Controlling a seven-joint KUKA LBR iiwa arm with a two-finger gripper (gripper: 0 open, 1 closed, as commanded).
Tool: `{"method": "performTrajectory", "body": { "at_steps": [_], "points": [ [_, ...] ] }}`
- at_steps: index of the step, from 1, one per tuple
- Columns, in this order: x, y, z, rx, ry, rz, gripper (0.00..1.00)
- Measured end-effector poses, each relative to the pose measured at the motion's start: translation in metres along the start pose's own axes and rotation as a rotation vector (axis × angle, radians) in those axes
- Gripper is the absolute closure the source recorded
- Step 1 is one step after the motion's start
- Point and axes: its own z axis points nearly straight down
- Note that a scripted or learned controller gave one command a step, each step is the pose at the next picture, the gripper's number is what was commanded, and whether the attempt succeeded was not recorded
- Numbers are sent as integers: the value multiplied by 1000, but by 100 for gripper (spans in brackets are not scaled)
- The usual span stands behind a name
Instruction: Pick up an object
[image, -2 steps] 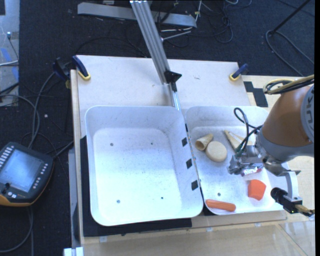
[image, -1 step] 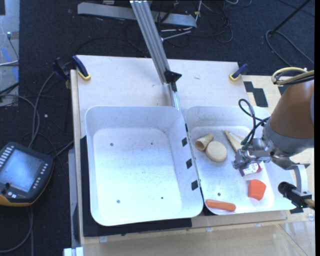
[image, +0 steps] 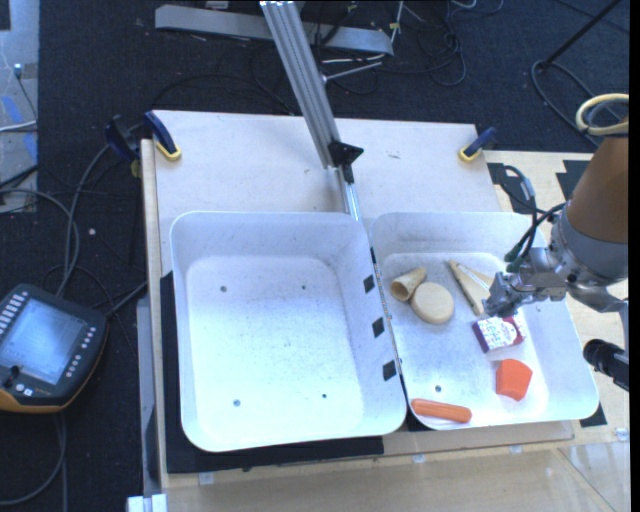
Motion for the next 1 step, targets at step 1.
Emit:
{"method": "performTrajectory", "body": {
  "at_steps": [1],
  "points": [
    [52,24,12,6,1,-4,100]
  ]
}}
